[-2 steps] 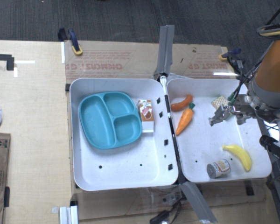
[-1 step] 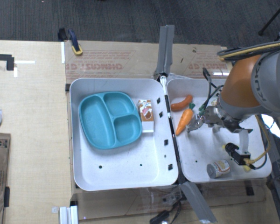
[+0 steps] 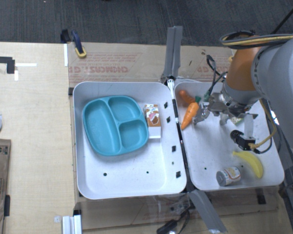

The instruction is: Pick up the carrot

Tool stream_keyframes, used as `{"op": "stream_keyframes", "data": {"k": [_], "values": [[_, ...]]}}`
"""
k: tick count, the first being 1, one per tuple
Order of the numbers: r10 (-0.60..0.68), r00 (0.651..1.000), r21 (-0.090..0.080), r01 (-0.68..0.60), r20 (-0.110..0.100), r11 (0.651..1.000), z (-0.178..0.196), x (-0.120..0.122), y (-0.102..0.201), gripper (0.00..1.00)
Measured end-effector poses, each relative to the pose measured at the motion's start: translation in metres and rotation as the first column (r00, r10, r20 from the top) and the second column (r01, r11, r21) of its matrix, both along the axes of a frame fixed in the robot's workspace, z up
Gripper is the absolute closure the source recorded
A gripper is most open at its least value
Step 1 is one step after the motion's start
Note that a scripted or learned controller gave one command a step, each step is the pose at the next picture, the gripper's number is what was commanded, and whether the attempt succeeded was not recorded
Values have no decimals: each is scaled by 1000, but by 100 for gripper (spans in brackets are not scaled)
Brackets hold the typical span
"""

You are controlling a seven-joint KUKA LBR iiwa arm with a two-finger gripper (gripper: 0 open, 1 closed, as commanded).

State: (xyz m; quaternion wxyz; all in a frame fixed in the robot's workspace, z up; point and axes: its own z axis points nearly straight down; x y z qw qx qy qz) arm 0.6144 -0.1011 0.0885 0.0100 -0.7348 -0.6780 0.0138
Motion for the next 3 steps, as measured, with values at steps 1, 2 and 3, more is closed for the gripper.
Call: {"op": "stream_keyframes", "data": {"k": [1, 2, 3], "values": [[-318, 948, -5, 318, 7, 948, -2, 37, -5, 0], [-278, 960, 3, 278, 31, 961, 2, -55, -3, 0], [-282, 959, 2, 282, 29, 960, 11, -56, -4, 100]]}}
